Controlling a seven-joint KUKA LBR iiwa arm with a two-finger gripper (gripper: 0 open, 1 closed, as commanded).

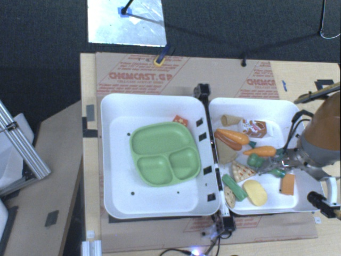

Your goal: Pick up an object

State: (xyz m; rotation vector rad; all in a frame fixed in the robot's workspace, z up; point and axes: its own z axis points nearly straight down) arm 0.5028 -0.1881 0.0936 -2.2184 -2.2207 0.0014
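Camera view: reaching into the right bin (287,106) among toy foods, gripper (273,167) hovering just beside the small carrot (261,151); state of fingers impossible to tell. Probably approaching for a grasp; needing to descend and close on one item.

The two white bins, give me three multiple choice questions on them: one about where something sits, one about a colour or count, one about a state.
1. Where does the green divided plate lie?
A. In the left bin
B. In the right bin
C. On the floor

2. How many compartments does the plate have?
A. Two
B. Three
C. Five

3. Where is the gripper?
A. Over the left bin
B. Low among the toy foods in the right bin
C. Raised above the cardboard

Answers: 1 A, the plate fills the left bin's middle. 2 B, one wide section and two smaller ones. 3 B, the arm ends beside the orange carrot.
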